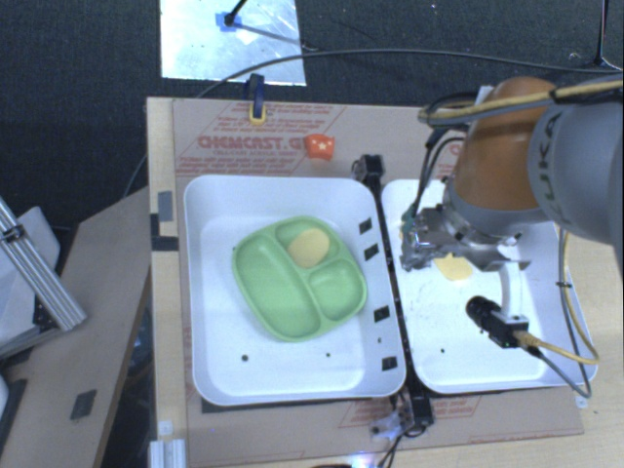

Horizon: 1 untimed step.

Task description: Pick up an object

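A cardboard-covered worktop [292,130] carries two shallow white bins side by side, with dark carpet [78,66] behind it and a shiny foil-like sheet [229,27] lying on that carpet. An orange block [319,146] sits on the cardboard behind the left bin [224,359]. In that bin lies a green divided tray [292,291], with a pale yellow lump [310,248] in one of its compartments. The right bin [448,369] holds a flat yellow piece [454,268]. The arm [531,154] reaches in from the right and bends down over the right bin, wrist low. The gripper [421,242] hangs just beside the yellow piece, on its left; whether it is spread or closed cannot be told.
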### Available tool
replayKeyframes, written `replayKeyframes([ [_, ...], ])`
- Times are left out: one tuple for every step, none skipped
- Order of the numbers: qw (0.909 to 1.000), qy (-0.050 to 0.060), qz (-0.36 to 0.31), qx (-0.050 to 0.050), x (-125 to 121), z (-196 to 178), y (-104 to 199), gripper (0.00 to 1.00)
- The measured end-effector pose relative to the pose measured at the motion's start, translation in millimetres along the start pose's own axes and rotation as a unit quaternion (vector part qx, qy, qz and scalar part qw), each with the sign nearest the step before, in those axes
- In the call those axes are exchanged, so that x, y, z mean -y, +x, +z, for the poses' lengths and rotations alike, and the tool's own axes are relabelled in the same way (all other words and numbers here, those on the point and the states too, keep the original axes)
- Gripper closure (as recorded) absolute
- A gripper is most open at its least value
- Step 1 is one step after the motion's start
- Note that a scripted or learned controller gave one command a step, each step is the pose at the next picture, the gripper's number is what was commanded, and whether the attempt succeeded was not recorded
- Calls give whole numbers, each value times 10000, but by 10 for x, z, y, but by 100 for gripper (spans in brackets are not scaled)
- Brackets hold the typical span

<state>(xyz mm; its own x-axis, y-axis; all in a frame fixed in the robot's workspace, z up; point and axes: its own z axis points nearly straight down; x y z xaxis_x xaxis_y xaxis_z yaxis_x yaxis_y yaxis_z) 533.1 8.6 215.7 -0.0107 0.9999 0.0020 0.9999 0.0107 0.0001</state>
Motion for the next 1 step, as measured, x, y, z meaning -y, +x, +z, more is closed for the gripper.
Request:
replayKeyframes([
  [10000, 5, 2, -2, 193, 36, 533, 100],
])
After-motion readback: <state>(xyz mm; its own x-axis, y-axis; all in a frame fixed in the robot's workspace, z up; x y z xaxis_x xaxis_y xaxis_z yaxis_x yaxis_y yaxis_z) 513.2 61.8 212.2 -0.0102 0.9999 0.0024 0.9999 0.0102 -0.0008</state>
